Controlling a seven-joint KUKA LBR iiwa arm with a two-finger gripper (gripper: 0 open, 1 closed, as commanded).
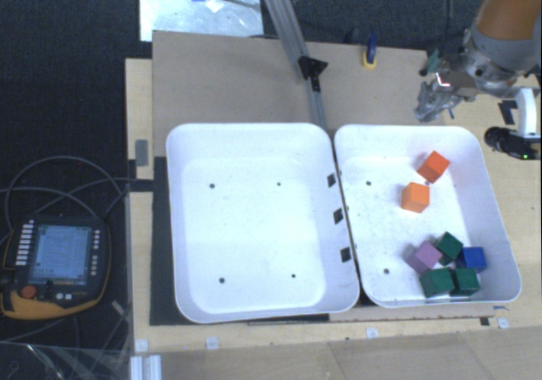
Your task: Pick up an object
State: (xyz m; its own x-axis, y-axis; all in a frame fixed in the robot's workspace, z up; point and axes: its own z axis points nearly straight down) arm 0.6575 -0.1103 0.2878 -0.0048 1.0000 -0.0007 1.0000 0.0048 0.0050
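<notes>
A: From the camera view, where's the hand [434, 104]?

B: Above the far rim of the right bin [495, 192], over the bench [381, 90], carrying nothing. Whether it stands apart or together, I cannot tell; it's too small and blurred.

A: And the objects?

B: All in the right bin. Two orange cubes [434, 165] sit apart near the far side; a purple cube [424, 256], green cubes [449, 246] and a blue cube [473, 258] huddle touching in the near corner.

A: The risk?

B: Going for the cluster, I'd judge: neighbours could block the closing or get shoved against the wall. The separate orange cubes look safer, though one sits tilted and might slip.
</notes>
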